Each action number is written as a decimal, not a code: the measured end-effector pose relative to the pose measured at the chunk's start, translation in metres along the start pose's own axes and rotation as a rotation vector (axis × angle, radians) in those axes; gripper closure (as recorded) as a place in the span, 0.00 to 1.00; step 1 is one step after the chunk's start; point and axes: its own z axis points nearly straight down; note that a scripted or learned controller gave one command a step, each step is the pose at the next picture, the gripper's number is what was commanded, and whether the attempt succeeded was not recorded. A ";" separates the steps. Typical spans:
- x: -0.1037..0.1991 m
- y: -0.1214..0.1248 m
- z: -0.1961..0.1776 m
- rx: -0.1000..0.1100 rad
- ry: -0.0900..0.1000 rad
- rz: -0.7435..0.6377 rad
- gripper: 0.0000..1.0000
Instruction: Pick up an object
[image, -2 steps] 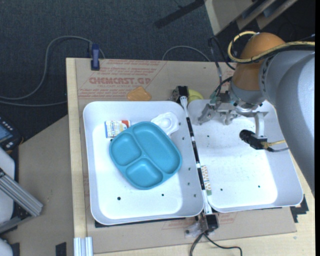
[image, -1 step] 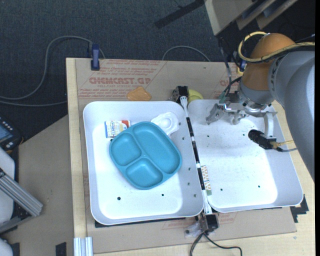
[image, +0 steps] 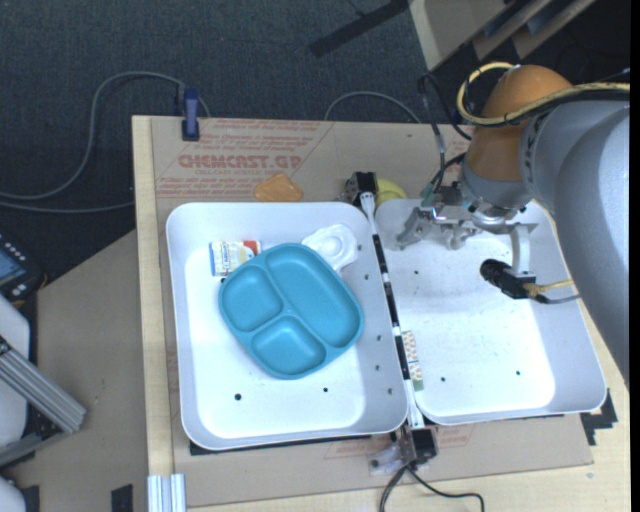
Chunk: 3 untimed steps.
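Observation:
A blue divided plate (image: 290, 308) lies in the left bin (image: 200, 400). Behind it a small white carton (image: 232, 255) with red and blue print sits at the plate's far-left edge. A white round lid-like piece (image: 333, 245) rests at its far-right edge. My gripper (image: 436, 234) hangs over the far-left corner of the right bin (image: 480, 380), its grey fingers (image: 408, 232) spread open with nothing between them. It is well to the right of the plate, across the bins' divider.
An orange piece (image: 278, 187) and a yellow object (image: 387, 190) lie on the bench behind the bins. A black cable fitting (image: 505, 278) hangs from the arm over the right bin. The grey arm (image: 590, 180) covers the right bin's far-right side.

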 end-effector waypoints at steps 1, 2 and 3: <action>0.000 0.000 0.000 0.000 0.000 0.002 0.00; -0.024 0.000 0.000 -0.002 -0.002 0.004 0.00; -0.005 0.000 0.000 0.000 0.000 0.001 0.00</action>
